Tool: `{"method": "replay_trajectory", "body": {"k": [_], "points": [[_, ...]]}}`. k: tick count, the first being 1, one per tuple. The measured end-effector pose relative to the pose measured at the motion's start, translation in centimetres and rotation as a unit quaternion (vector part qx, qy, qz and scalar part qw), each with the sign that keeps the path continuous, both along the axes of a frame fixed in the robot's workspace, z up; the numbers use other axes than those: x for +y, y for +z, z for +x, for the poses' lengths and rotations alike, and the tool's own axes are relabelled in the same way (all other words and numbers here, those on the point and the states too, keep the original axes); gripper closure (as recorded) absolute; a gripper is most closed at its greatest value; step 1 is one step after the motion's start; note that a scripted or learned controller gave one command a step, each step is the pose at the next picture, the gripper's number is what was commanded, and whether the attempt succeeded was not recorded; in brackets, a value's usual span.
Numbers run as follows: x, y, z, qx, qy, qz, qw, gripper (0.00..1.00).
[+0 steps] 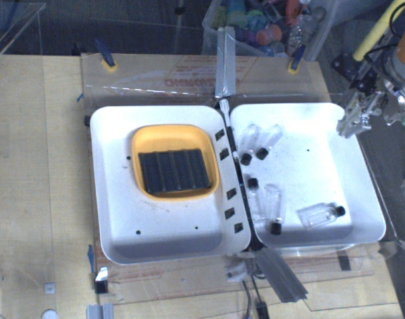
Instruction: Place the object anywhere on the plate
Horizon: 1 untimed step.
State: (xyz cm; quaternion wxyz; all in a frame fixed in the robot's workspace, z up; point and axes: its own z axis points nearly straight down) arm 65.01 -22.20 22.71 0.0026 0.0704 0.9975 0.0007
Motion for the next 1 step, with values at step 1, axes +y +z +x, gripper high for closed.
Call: {"method": "replay_trajectory", "body": {"k": [1], "points": [[-0.03, 0.01, -0.01, 0.000, 0.000, 0.0001, 1.0000, 0.00]]}}
